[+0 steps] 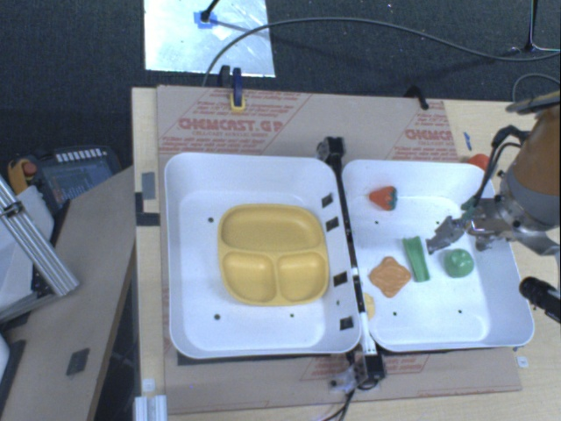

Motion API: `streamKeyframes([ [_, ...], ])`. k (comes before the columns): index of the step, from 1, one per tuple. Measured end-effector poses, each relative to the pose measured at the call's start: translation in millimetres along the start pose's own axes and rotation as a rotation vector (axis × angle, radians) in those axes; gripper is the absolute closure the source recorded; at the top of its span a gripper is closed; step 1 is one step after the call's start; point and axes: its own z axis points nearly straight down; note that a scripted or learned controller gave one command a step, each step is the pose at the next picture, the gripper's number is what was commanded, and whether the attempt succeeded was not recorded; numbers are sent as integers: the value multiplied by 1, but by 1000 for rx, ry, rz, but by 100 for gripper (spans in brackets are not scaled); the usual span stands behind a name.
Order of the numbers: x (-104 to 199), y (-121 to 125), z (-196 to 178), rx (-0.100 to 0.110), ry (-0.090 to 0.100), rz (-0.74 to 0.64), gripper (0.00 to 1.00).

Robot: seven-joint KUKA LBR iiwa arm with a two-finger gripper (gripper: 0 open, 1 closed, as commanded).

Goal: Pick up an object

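Closest to where I stand, the two shallow white plastic bins sit side by side on the bench. Inside the left bin (188,191) lies a yellow three-compartment plastic tray (272,253), right at its centre. The right bin (500,323) holds several toys: a red-orange strawberry-like piece (383,198) at eleven o'clock, a flat orange cracker-shaped piece (389,275) at seven o'clock, a green stick-shaped block (415,259) just beside it, and a round green toy (458,262) near the centre. At three o'clock the grey arm's gripper (449,232) hangs just above the green pieces, its fingers spread with nothing between them.
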Motion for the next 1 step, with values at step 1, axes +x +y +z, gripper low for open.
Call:
streamKeyframes([
  [1,0,2,-4,-9,-2,-2,0],
])
